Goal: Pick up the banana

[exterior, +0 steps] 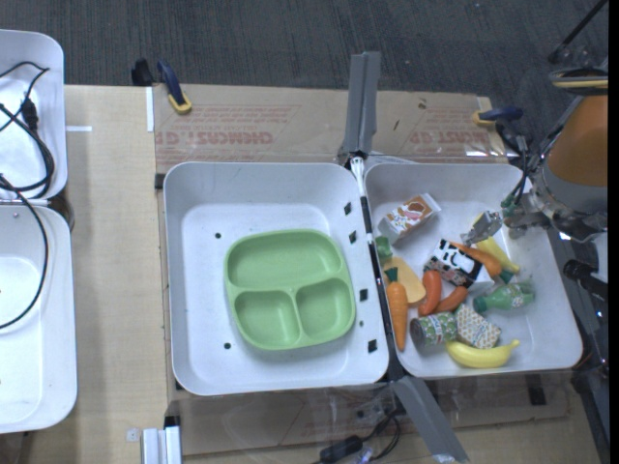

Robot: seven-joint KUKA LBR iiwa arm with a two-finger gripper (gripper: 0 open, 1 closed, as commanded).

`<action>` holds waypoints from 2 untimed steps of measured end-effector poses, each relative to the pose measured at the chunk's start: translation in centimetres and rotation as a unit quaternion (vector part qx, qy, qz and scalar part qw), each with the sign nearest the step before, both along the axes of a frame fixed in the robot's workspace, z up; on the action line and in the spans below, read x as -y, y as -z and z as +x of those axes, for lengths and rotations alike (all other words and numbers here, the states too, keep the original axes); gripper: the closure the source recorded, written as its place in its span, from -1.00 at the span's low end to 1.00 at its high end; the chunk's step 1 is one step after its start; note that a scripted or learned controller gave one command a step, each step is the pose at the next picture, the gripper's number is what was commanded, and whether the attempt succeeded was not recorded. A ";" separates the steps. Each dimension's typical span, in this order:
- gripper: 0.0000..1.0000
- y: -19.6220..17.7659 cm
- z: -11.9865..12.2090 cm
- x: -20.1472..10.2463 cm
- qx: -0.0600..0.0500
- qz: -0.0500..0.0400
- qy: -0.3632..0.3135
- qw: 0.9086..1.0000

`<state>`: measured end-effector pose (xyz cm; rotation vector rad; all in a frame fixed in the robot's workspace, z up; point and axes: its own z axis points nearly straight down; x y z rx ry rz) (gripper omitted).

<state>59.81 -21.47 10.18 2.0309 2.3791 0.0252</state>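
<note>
Arm comes in from the right, wrist bent over the right bin's (571, 341) far right side, gripper (486, 226) low near the upper right of the toy pile, holding nothing I can see. Banana (482, 354) lies at the bin's front edge, well apart from gripper, beside a patterned block (476, 327). Green tray (288, 288) sits in the left bin (189, 288).

Dark grey carpet (290, 17) lies beyond a pale wooden desk (106, 191), whose far part is covered by brown cardboard (261, 124) (printed with reversed red lettering), with black cables (24, 153) looping at the left edge.
</note>
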 end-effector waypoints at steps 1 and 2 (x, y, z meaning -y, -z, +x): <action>1.00 -0.8 -0.1 0.2 -0.002 -0.002 0.001 1.000; 1.00 -11.6 3.8 -5.3 -0.009 -0.002 -0.008 1.000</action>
